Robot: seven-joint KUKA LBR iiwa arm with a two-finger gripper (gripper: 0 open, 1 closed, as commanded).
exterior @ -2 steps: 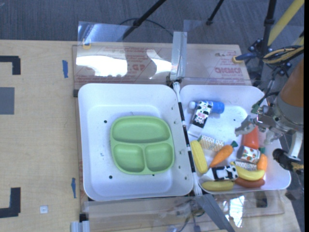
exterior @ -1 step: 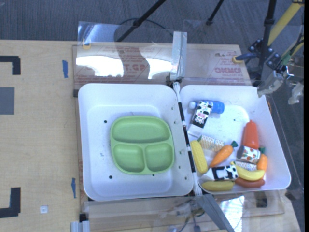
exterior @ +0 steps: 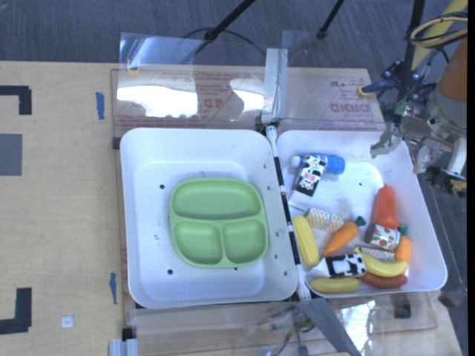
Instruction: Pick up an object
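The arm's tool [exterior: 404,141] hangs over the far right rim of the right bin [exterior: 429,221], nothing between its fingers; whether they are apart I cannot tell. This looks like the approach step, with no object picked yet. A likely target, the carrot [exterior: 342,236], lies near that bin's middle, long axis diagonal, tip pointing toward the corn [exterior: 305,239]; next the tool must descend over it.
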